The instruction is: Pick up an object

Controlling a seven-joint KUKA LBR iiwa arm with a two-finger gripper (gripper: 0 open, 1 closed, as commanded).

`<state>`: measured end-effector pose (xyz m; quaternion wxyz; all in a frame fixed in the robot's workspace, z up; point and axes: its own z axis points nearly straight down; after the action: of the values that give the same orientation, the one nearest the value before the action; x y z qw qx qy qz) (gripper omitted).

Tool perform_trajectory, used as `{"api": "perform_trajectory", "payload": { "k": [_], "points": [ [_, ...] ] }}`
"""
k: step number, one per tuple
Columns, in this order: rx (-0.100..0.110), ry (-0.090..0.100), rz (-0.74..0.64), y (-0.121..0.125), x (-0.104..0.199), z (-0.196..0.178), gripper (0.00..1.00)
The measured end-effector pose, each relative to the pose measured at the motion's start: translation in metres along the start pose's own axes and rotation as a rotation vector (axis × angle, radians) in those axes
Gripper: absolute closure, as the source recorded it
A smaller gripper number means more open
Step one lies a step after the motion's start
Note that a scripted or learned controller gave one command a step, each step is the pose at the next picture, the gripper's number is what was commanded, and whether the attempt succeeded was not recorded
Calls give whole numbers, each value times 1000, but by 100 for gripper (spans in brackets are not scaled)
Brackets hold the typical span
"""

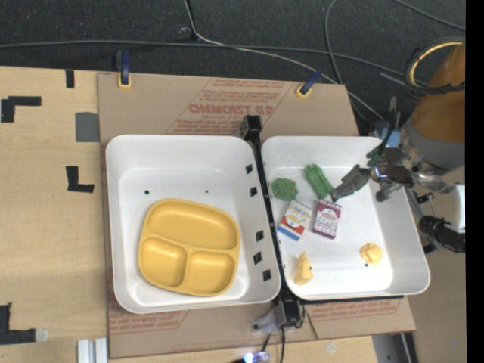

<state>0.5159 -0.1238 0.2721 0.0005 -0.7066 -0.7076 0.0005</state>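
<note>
The right bin [412,277] holds several small items. A green broccoli piece [284,188] and a green pod [318,179] lie near its back left. A white packet with red and blue print [296,219] lies beside a pink carton [327,220] in the middle. Two small yellow pieces sit nearer the front, one [370,253] on the right and one [303,269] by the front left corner. My gripper [361,191] hangs over the bin's right half, open, with nothing between its fingers. Its left finger [348,184] points toward the pink carton, just right of it.
The left bin [121,151] holds a yellow divided plate [189,246]. A black divider [259,195] runs between the bins. Both bins rest on a cardboard sheet [227,104]. Cables [355,21] hang behind the bins, above the arm.
</note>
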Motion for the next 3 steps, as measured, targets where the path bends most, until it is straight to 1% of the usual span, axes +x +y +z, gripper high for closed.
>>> {"api": "perform_trajectory", "payload": {
  "k": [2,3],
  "points": [
    [5,0,1,-2,7,89,0],
    [6,1,0,-2,16,149,0]
  ]
}}
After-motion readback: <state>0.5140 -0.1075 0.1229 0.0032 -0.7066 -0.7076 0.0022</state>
